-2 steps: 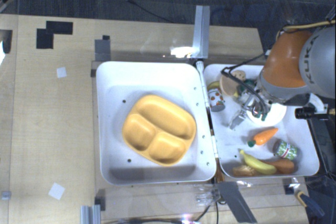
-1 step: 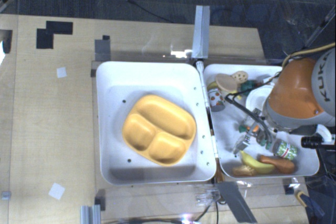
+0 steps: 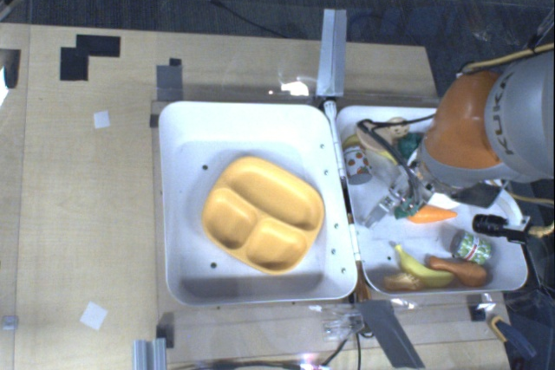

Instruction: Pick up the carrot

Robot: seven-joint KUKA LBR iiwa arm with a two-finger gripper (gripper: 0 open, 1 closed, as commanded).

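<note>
The carrot (image 3: 432,216) is a small orange toy lying across the middle of the right bin (image 3: 517,277), its pointed end toward the right. My gripper (image 3: 395,205) is low inside that bin, right at the carrot's left, green-topped end. The wrist and the orange band above it cover the bin's back right part. From this angle I cannot make out whether the carrot is actually gripped or only beside the gripper.
A banana (image 3: 420,264), a brown sausage (image 3: 460,271) and a green-and-white can (image 3: 471,249) lie along the right bin's front. A small tin (image 3: 355,163) sits by its left wall. The left bin (image 3: 178,273) holds a yellow divided plate (image 3: 263,212).
</note>
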